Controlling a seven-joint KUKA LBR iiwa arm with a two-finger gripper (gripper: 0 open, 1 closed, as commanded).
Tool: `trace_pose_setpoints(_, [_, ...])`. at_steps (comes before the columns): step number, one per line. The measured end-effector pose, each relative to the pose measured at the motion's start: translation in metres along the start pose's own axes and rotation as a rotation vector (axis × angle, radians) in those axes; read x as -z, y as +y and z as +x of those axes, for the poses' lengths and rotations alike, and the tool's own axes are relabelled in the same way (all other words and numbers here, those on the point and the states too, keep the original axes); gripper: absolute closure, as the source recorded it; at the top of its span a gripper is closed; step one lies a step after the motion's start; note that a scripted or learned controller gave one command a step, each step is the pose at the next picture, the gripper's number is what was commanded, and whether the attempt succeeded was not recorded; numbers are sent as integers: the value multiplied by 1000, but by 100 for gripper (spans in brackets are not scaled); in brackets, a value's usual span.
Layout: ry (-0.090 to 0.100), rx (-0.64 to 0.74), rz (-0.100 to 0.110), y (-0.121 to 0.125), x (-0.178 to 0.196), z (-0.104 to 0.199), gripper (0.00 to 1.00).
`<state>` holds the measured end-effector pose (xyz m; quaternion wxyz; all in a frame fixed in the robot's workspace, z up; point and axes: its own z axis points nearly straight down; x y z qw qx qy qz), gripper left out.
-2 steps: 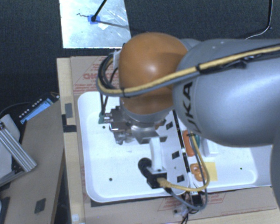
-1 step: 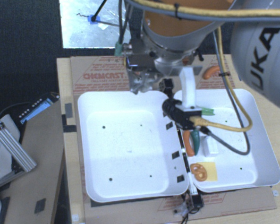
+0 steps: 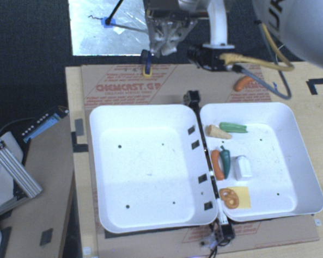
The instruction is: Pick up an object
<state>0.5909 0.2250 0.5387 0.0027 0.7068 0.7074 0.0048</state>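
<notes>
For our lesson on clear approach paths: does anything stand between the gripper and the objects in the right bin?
Nothing visible does. The gripper hangs beyond the bins' far edge, while the green pepper, carrot and pretzel lie uncovered in the right bin.

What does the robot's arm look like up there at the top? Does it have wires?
The arm is big, round and pale grey, with part of dark lettering on its shell. The tool is shiny grey metal with a white piece beside it. A black block sits under that, and yellow and grey cables curve away from it.
</notes>
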Motion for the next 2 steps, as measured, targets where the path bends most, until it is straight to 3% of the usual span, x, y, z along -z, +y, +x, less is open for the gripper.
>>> trace_pose_setpoints(1, [-3,-5,11,-40,-3,-101,100])
trace_pose_setpoints(2, [-3,-2,2,49,-2,-124,100])
